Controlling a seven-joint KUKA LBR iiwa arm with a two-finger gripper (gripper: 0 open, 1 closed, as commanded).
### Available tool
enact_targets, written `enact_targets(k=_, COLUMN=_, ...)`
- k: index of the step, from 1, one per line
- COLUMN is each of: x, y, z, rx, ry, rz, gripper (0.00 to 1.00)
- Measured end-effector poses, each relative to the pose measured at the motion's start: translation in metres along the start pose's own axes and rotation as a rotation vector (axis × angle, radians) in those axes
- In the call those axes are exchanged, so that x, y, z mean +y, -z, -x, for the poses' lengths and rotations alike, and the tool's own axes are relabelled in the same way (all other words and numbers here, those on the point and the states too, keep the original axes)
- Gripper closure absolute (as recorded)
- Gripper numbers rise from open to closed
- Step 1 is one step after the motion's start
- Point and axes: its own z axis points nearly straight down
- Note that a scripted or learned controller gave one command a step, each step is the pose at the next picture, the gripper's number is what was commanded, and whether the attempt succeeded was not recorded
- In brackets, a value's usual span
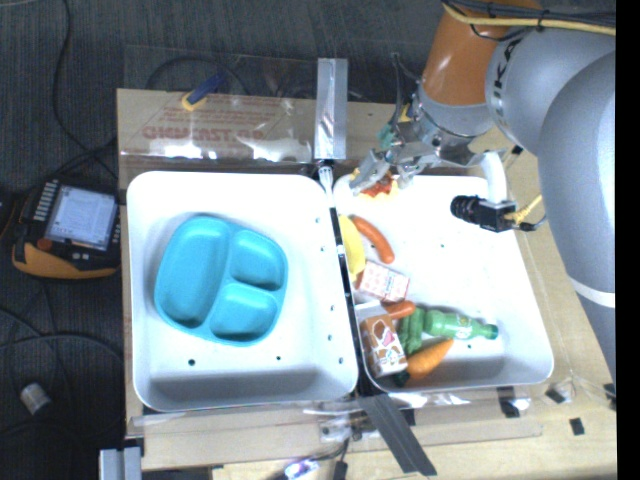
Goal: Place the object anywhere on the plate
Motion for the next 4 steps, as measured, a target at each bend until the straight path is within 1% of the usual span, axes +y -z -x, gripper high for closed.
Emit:
enact_targets(k=1, x=-0.021, y=-0.031, z=-0.082, rx=0.005, ry=0.244, rz=0.0, gripper=1.0)
enact_targets(k=2, x=-0.014, y=-0.031, z=-0.142, rx=0.003, ry=0.349, rz=0.001, gripper=1.0)
enact_targets(k=3, x=-0.014, y=-0.031, z=-0.142, rx=0.004, ry=0.349, rz=0.001, gripper=0.0)
enact_targets(k=4, x=-0.014, y=-0.031, z=-0.142, rx=0.004, ry=0.349, rz=0.001, gripper=0.0)
